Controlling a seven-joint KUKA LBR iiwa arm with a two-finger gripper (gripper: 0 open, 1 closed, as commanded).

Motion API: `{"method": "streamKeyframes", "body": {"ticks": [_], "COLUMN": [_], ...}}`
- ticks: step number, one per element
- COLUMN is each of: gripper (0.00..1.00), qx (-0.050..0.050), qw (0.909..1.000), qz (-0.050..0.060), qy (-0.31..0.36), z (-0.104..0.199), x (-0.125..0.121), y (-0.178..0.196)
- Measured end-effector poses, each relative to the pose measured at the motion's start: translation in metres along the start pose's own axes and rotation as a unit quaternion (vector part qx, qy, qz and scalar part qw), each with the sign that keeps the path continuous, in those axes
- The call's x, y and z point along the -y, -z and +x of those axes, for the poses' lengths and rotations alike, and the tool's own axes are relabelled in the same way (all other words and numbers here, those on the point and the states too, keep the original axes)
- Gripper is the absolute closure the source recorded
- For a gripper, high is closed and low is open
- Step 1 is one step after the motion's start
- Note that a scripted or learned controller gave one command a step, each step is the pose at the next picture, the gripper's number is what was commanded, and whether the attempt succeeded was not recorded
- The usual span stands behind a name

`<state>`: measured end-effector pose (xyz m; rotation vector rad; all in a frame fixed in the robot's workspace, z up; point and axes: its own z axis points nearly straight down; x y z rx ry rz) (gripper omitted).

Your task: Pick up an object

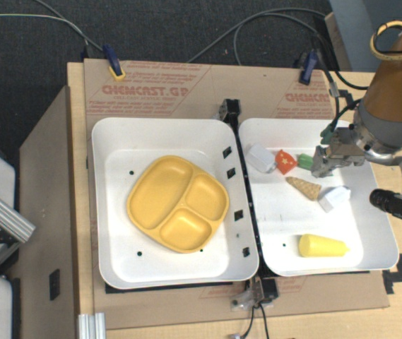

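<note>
Several small items lie just beside the end effector [326, 162]; its opening cannot be told. Best centre squarely over the tan ridged cone [304, 186] below-left before descending.

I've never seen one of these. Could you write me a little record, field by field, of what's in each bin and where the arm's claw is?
Left bin: yellow plastic divided tray
Right bin: yellow plastic cone-like piece, red toy, green piece, brown cone, two small white pieces
Gripper: low over right bin's far side, beside the green piece
Held: nothing visibly
</note>
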<state>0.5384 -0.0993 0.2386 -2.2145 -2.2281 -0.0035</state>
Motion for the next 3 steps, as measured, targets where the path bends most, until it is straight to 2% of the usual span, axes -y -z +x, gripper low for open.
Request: {"method": "streamKeyframes", "body": {"ticks": [2, 3], "gripper": [1.0, 1.0], "qx": [-0.001, 0.0], "qw": [1.0, 1.0], "qz": [0.0, 0.001], "qy": [0.001, 0.0], "z": [0.123, 0.174], "x": [-0.025, -0.038], "y": [0.001, -0.013]}}
